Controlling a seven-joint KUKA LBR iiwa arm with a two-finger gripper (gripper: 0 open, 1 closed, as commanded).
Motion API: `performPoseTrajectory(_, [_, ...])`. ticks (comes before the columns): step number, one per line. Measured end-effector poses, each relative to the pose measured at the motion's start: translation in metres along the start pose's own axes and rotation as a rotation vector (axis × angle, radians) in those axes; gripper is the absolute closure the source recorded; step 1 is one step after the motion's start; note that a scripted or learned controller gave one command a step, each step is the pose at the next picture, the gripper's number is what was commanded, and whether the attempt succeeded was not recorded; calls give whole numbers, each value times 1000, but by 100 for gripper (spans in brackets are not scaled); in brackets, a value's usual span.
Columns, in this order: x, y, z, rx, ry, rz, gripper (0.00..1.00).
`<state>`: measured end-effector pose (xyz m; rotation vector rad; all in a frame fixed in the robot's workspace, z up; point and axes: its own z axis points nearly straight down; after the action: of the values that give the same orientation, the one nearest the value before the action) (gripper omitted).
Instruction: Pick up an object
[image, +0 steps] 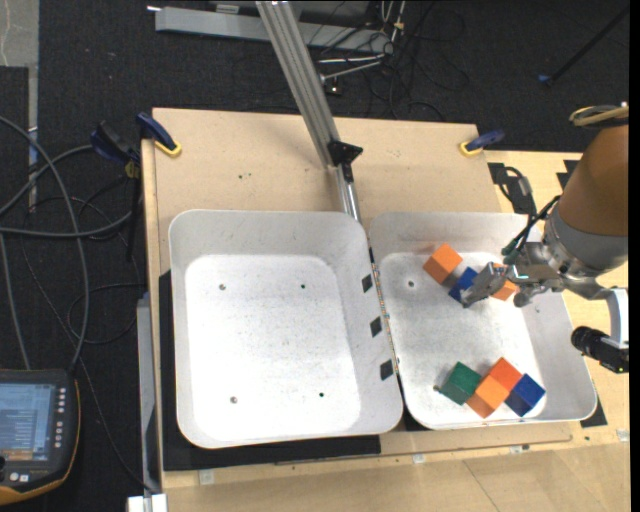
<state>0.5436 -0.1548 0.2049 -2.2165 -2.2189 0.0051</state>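
Observation:
My gripper (503, 286) is down in the right bin (570, 345), near its upper middle. A small orange block (507, 291) shows right at the gripper, mostly hidden by it. Just to the left, a blue block (462, 286) touches the gripper's left side. An orange block (443, 263) lies against the blue one, up and to the left. Near the bin's front edge, a green block (462, 382), an orange block (495, 386) and a blue block (526, 394) lie in a row, touching each other.
The left bin (190, 300) lies beside the right one, their rims meeting at the middle. A slanted metal pole (305, 85) comes down to the bench at the back, between the bins. The arm's grey body with its orange band (600, 190) hangs over the right bin's right edge.

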Motion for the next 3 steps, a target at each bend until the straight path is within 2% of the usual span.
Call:
performPoseTrajectory(1, [0, 1, -3, -5, -1, 2, 0])
performPoseTrajectory(2, [-5, 8, 47, -1, -1, 2, 0])
performPoseTrajectory(3, [-5, 5, 111, -1, -1, 2, 0])
